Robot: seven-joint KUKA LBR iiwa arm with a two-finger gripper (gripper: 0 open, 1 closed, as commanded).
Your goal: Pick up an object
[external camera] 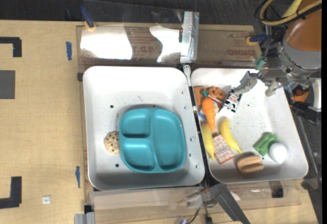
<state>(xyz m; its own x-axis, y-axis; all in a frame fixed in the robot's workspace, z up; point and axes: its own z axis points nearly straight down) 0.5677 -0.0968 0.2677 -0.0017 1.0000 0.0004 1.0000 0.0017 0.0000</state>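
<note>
While the grey arm with its orange band (305, 39) reaches in from three o'clock, the bench (36, 115) carries two shallow white bins side by side. Left white bin (97, 90): holds a teal plastic divided plate with three compartments (152, 139) at its centre, and a round speckled cookie (112, 142) touching the plate's nine o'clock edge. Right white bin (286, 131): holds the remaining items, mostly along its nine o'clock wall. Orange toy carrot (209, 108), lying lengthwise near the eleven o'clock corner, with a darker orange piece (215, 93) just beyond it toward twelve. Yellow toy banana (228, 135), below the carrot, beside a second yellow piece (206, 138) against the wall. Small printed pink-and-white packet (222, 149), touching the banana's lower end. Brown toy bun (249, 162), at six o'clock, near the front wall. Green toy vegetable (264, 143) and a white rounded object (278, 153), touching each other at four o'clock. Small black-and-white patterned item (233, 102), just beside the carrot at its three o'clock. Two-finger gripper (239, 88): low over the bin's twelve o'clock area, right above the black-and-white item; whether its fingers are apart or closed cannot be told, and no object is seen between them.
</note>
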